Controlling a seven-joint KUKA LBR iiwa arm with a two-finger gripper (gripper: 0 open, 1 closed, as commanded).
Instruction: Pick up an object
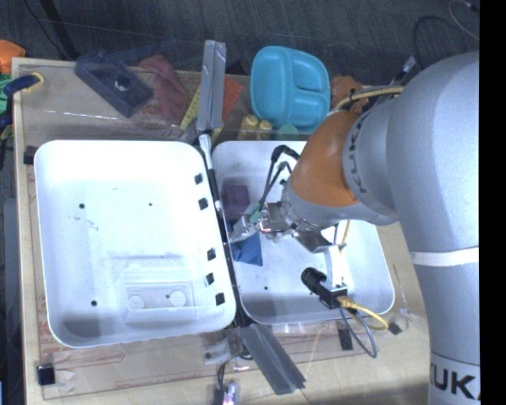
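My gripper (255, 224) reaches down into the left part of the right bin (367, 302), below the orange band of the arm. Right under it lies a blue object (249, 251) on the bin floor. A purple object (234, 196) sits just above it, near the bin's left wall. The wrist hides the fingertips, and I cannot tell whether they touch the blue object. A clear, pale lidded container (156, 287) rests in the left bin (63, 192) near its front.
A grey divider bar (211, 83) runs between the bins. Behind the bins lie a light blue plastic container (289, 87), a dark tool (114, 83) and reddish cloth (164, 78). A black connector with a yellow cable (329, 289) hangs over the right bin's front.
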